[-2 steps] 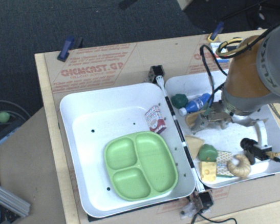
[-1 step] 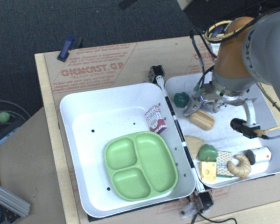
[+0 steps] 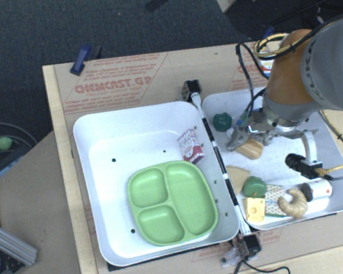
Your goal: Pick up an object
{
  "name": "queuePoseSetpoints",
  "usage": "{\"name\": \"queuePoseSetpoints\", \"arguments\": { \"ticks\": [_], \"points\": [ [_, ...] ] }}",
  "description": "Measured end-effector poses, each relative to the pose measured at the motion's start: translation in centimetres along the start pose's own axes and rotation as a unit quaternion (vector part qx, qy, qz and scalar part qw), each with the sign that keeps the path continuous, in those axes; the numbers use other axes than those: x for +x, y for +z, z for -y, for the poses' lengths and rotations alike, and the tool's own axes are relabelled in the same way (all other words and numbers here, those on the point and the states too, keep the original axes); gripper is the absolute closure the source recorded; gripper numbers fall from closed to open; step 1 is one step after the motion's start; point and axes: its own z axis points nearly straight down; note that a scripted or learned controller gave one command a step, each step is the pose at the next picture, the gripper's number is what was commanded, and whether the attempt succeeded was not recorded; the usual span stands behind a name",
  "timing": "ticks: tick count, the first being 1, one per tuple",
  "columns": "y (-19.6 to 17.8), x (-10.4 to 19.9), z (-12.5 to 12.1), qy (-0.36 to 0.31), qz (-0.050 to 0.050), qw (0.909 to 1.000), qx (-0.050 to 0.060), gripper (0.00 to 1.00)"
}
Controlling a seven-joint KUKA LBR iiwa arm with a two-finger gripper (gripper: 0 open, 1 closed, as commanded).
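A pale wooden tabletop (image 3: 120, 83) printed with red lettering carries two shallow white plastic bins side by side. The left bin (image 3: 101, 175) holds a light green plastic plate (image 3: 168, 202) with three compartments, all bare, lying toward the bin's near side. A small red and white packet (image 3: 190, 145) sits just beyond the plate's far right corner, against the wall shared with the other bin. The right bin (image 3: 275, 161) is the crowded one. The grey arm with its orange band (image 3: 314, 69) reaches in over the far right of this bin, and its claw (image 3: 245, 135) hangs low in the far left part. Whether the claw is wide or narrow cannot be told from this angle. Directly on its near side, touching or almost touching it, lies a tan rounded block (image 3: 251, 149), and whether the claw has hold of it cannot be told either. A white cylinder (image 3: 321, 191) lies along the near right wall, with a tan knotted pretzel-shaped piece (image 3: 293, 203) just to its left. Left of that, a yellow wedge (image 3: 254, 209) sits in the near left corner, and a green rounded lump (image 3: 253, 186) lies just beyond it. A small dark green ball (image 3: 222, 121) rests in the far left corner, near the claw.
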Motion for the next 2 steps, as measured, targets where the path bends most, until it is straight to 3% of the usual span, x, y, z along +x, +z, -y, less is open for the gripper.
{"name": "queuePoseSetpoints", "arguments": {
  "ticks": [1, 2],
  "points": [
    [-1.0, 0.0, 0.0, 0.000, 0.000, 1.0000, -0.001, 1.00],
    [-10.1, 7.4, -3.2, -0.001, 0.000, 1.0000, -0.002, 1.00]
  ]
}}
